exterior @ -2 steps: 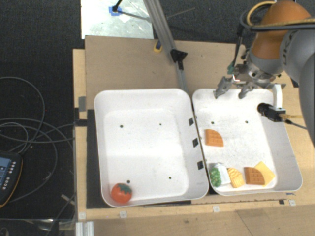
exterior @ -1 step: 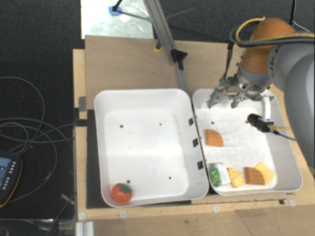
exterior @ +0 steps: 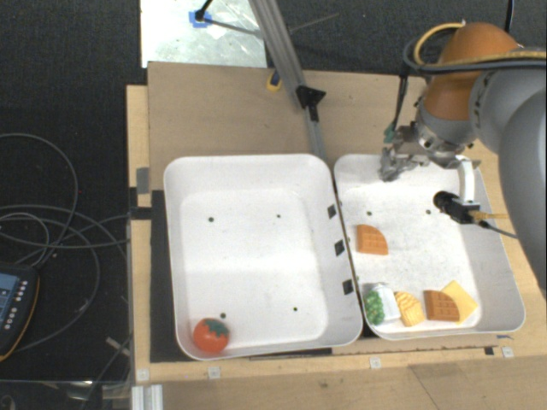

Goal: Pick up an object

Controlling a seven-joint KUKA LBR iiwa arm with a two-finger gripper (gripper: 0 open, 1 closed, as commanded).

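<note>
My gripper [exterior: 391, 167] hangs over the far rim of the right bin [exterior: 487, 254], below the orange band of the arm. Nothing shows between its fingers. In the right bin an orange waffle-like piece [exterior: 371, 240] lies near the middle left. Along that bin's near edge lie a green and white item [exterior: 377, 304], a yellow piece [exterior: 409, 307], a brown waffle piece [exterior: 442, 306] and a yellow wedge [exterior: 462, 297]. A red tomato-like ball [exterior: 210, 335] sits in the near left corner of the left bin [exterior: 248, 178].
A grey pole [exterior: 286, 49] slants across the back of the bench down to the gap between the bins. A black fitting with a cable [exterior: 453, 205] juts over the right bin's far right. Cables and a handset lie on the floor at left.
</note>
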